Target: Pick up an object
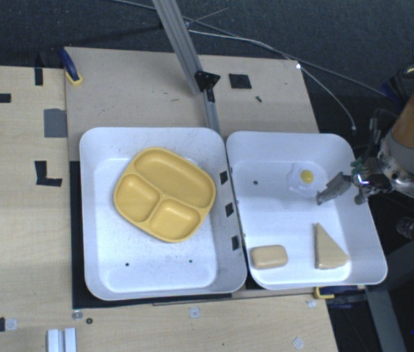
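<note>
Nearest to us we see the front rims of two white bins that stand side by side on the bench (16, 218). We start at the left bin (89, 196): it holds one yellow plate (164, 194) with three compartments, lying flat a little above the middle of the bin and turned at a slant. Its compartments have nothing in them.

Next we look at the right bin (266, 149). Near its front wall lies a small tan block (269, 256) with rounded corners, like a piece of bread. Just to the right of it, apart from it, lies a tan wedge (329, 247), with its narrow tip pointing to the back of the bin. Further back we see a pale round thing with a yellow centre (304, 177), like a fried egg, flat on the bin floor.

At the right edge the gripper (329, 191) reaches over the right wall of this bin, just beside the egg and not touching it. We see one dark finger tip; we cannot tell how wide the jaws stand, and nothing shows between them.
</note>
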Motion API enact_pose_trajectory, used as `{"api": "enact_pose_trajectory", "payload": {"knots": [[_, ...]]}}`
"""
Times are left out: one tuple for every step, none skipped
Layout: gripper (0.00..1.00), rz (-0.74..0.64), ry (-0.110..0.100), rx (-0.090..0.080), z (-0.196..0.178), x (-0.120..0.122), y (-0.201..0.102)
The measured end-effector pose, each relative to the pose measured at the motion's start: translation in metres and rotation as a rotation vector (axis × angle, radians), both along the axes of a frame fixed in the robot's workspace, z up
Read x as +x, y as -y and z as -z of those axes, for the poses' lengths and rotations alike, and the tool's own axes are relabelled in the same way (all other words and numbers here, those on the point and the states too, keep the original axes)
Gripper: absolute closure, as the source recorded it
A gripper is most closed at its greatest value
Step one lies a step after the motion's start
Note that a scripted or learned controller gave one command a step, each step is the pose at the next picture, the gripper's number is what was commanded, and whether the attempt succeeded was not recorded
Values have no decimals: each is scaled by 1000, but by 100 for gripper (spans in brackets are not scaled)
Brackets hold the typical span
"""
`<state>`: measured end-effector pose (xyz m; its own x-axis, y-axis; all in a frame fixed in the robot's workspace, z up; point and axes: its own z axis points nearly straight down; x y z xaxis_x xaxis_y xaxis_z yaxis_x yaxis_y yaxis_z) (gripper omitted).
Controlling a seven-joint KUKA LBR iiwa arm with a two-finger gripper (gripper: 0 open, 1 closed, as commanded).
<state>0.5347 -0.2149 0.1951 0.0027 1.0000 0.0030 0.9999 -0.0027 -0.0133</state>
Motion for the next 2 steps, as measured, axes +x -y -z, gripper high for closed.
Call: {"api": "enact_pose_trajectory", "payload": {"knots": [[0, -4, 12, -3, -6, 3, 0], [0, -4, 7, -1, 53, 6, -10]]}}
